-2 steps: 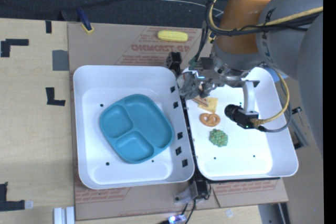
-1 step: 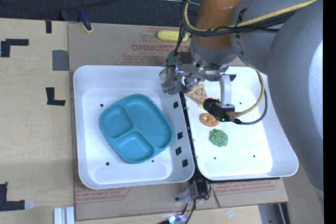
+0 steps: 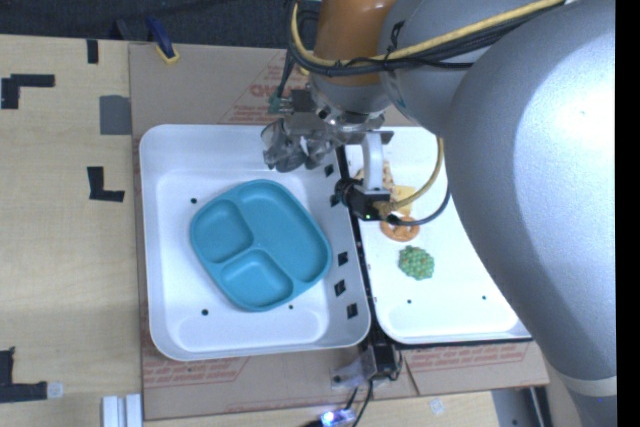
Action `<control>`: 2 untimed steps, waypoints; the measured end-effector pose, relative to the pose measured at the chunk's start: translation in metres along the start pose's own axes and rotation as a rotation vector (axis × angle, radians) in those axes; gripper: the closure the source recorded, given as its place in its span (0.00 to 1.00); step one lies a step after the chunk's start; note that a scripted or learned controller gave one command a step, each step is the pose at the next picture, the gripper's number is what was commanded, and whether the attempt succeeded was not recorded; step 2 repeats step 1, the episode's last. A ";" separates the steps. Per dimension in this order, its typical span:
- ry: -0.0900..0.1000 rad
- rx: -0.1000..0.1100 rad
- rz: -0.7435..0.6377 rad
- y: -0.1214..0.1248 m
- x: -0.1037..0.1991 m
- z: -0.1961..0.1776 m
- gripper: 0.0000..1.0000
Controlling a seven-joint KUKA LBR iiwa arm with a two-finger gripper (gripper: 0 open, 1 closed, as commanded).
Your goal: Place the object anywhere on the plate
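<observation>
The small green knobbly lump (image 3: 416, 262) - roundish, no clear long axis - lies in the right white bin (image 3: 470, 320), just near an orange flat disc (image 3: 401, 231). The gripper (image 3: 290, 149) hangs left of it, over the far side of the left white bin (image 3: 160, 215) that holds the blue plastic compartment plate (image 3: 262, 243) - whether it is open or closed, I cannot tell.

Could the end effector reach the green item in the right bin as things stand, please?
Probably yes: the green item lies uncovered in the right bin, beside an orange piece, with nothing above it.
</observation>
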State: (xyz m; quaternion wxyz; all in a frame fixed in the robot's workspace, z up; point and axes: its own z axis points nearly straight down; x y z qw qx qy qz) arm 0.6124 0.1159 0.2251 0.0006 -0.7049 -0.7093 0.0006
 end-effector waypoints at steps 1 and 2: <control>-0.002 0.000 0.004 0.000 -0.003 -0.001 0.00; -0.002 0.000 0.004 0.000 -0.003 -0.001 0.00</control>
